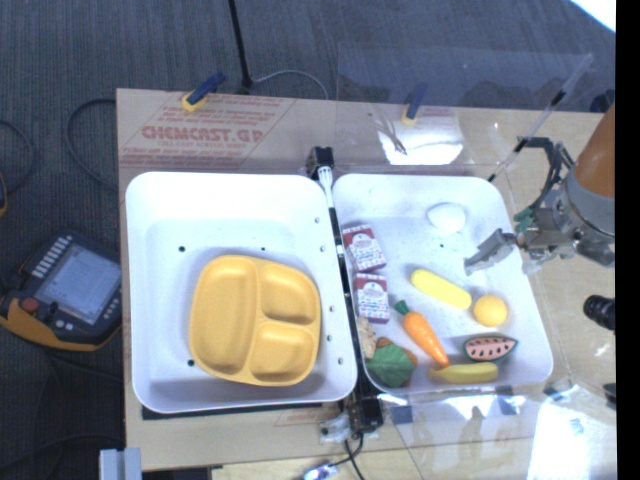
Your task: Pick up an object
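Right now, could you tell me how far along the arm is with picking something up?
Nothing looks picked yet. The gripper hangs over the right bin, with nothing visibly between its fingers. The white egg, yellow corn and orange carrot lie in the bin. Left to do: descend, grasp, lift. The yellow tray sits in the left bin.

one fixed camera looks down on the counter (300,128) from above at a slant, far enough off to take in both white bins whole plus a strip of dark carpet (60,48) on the far side and left. the left bin (160,218) and the right bin (500,203) sit side by side across the middle of the picture, their long edges slightly skewed. the arm (600,183) enters from the right edge, cut off by the frame.
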